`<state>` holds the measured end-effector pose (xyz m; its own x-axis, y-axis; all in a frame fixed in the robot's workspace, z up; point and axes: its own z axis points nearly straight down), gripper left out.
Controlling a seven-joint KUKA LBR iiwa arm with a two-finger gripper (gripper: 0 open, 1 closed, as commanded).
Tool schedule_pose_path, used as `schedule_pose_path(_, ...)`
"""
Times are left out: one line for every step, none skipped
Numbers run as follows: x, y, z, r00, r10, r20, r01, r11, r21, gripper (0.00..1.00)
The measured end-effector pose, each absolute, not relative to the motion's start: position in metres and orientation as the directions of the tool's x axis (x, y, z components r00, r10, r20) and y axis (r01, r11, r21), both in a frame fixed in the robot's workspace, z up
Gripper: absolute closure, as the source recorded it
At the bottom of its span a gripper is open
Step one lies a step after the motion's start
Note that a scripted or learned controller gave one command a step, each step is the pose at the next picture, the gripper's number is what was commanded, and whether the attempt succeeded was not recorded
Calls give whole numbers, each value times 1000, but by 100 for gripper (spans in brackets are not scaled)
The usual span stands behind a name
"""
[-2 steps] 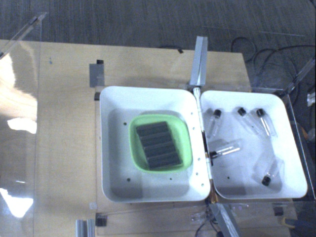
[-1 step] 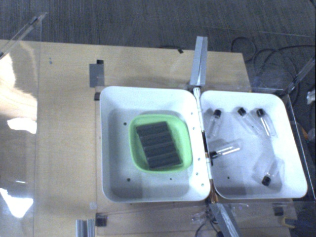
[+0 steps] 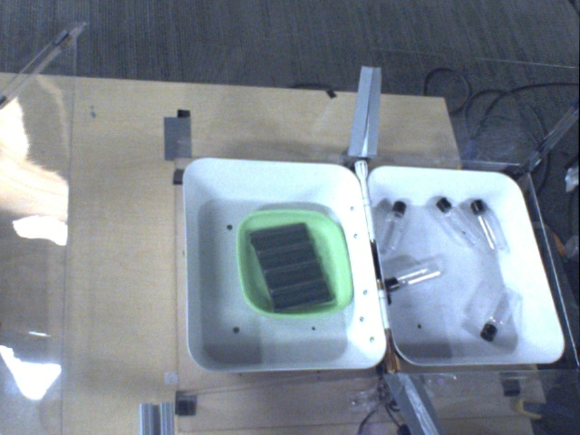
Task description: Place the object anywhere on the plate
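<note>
We take the task's thing to be the dark ribbed block [image 3: 290, 265]. It lies flat on the green plate [image 3: 246, 275] in the left bin [image 3: 195, 270], a little askew, its long side running from far-left to near-right, wholly inside the plate's rim. Judged from that, the placing step looks done, and what is left would be for the arm to stay clear. We hold this loosely, though, because the right bin [image 3: 536, 270] carries other candidates. It holds clear vials with black caps: three along the far side [image 3: 396, 217] [image 3: 453, 222] [image 3: 485, 225], one lying on its side close to the wall between the bins [image 3: 412, 277], and one in the near-right corner [image 3: 497, 320]. If a vial is the object meant, the task stands at its very start. The next move would then call for a descent into the right bin, a grasp across a vial's narrow body, and a carry leftward over the wall to the plate, where the block leaves only a margin of bare green. The vials look slick and apt to roll, and the one beside the wall leaves little room on that side. As for the claw, we cannot tell how wide it stands or whether it holds or touches anything.
</note>
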<state>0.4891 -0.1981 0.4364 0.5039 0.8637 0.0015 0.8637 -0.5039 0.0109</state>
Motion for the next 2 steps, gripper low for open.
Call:
schedule_pose_path(489,-198,437,553,833,3,833,-553,11,0)
schedule_pose_path(489,-196,437,646,763,5,763,-646,11,0)
